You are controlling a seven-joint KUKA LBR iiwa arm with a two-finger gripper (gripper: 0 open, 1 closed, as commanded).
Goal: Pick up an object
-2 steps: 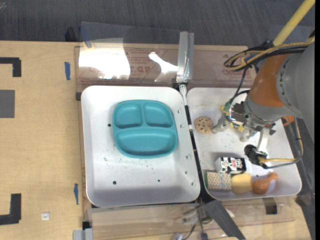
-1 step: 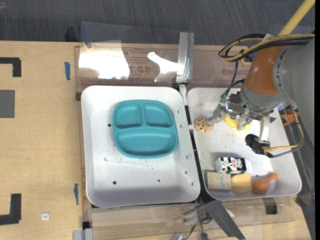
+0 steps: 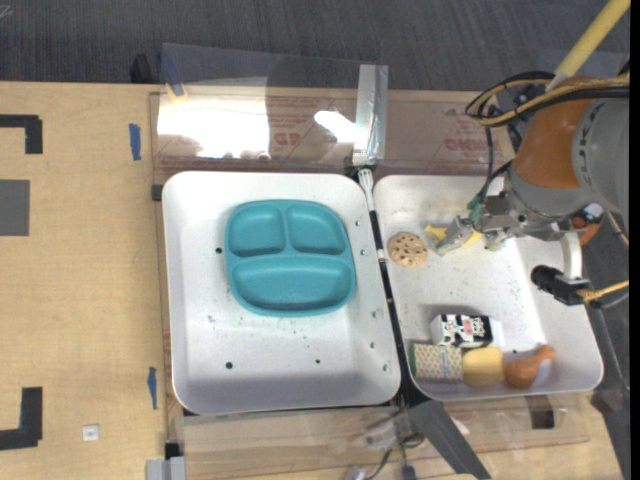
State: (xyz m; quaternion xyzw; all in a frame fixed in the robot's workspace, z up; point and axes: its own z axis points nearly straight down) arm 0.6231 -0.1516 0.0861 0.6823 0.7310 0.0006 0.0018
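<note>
The arm [image 3: 580, 153] reaches over the right bin [image 3: 560, 313], its gripper [image 3: 462, 236] low near the bin's far left corner. Just beside the gripper, toward the bin's left wall, lies a round cookie [image 3: 407, 250], with a small yellow piece [image 3: 435, 234] between them. A carton [image 3: 462, 329], a tan block [image 3: 482, 367] and an orange piece [image 3: 527, 368] crowd the near edge, well apart from the gripper. Whether the gripper is open cannot be told; it is small and blurred.

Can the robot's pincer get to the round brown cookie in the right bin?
Probably yes. The round brown cookie lies alone on the white bin floor, nothing on top, and the pincer hovers just beside it.
</note>
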